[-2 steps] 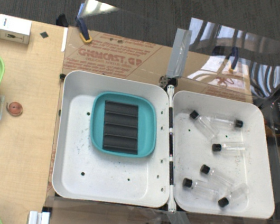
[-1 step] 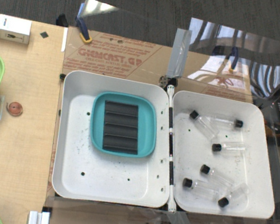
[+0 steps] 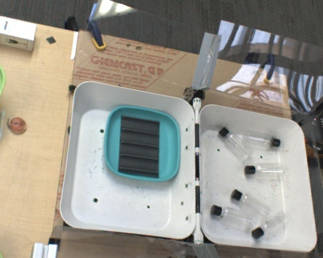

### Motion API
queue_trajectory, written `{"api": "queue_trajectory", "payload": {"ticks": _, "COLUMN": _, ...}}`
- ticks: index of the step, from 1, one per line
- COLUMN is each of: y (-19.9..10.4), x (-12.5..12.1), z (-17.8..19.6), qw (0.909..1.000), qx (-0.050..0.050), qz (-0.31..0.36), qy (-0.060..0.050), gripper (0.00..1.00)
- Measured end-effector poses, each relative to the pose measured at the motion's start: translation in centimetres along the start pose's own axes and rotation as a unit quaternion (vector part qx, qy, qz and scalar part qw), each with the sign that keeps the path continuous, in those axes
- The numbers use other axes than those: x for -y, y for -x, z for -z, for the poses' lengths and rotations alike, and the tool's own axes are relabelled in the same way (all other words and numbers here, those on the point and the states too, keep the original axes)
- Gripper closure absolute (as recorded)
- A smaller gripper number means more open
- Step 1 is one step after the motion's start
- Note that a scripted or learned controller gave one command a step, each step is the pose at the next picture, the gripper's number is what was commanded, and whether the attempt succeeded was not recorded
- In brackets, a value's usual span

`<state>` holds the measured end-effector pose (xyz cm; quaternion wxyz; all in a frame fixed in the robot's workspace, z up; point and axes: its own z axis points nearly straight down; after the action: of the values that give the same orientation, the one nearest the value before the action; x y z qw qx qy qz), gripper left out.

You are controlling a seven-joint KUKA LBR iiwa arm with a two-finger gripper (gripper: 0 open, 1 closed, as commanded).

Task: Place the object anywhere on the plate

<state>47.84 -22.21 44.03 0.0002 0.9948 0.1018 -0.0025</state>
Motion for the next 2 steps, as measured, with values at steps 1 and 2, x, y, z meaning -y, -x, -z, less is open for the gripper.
{"api": "queue_trajectory", "payload": {"ticks": 1, "y": -1.36, "x": -0.25, "z": -0.02, "qw": 1.0000, "qx": 0.000, "qz": 0.001, "qy": 0.000, "gripper": 0.00}}
{"api": "queue_trajectory", "payload": {"ticks": 2, "y": -1.90, "x": -0.35, "z": -0.01, "qw": 1.0000, "qx": 0.000, "qz": 0.001, "qy": 0.000, "gripper": 0.00}}
